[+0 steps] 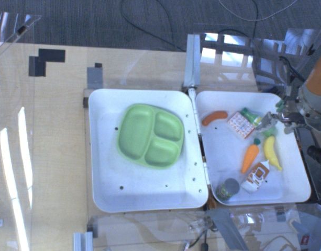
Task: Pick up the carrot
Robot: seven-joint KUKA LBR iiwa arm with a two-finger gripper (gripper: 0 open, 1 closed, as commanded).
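- Big wooden tabletop (pixel 45 140) under two white bins set side by side.
- Left bin (pixel 102 192) holding a green plate (pixel 150 136) with three parts.
- Right bin (pixel 218 145) holding lots of small things.
- Grey arm (pixel 314 95) reaching in from the right, hand (pixel 273 120) over the far right part of the right bin, above the yellow banana (pixel 271 151).
- Hand too blurry to tell if open or closed; nothing seen in it.
- Orange carrot (pixel 250 158) lying in the right bin, just left of the banana, green top (pixel 257 140) pointing up toward the hand.
- Red sausage (pixel 214 117) near the top left of that bin.
- Small carton (pixel 257 177) just below the carrot, touching its tip.
- Grey can (pixel 228 189) at the bottom, beside the carton.
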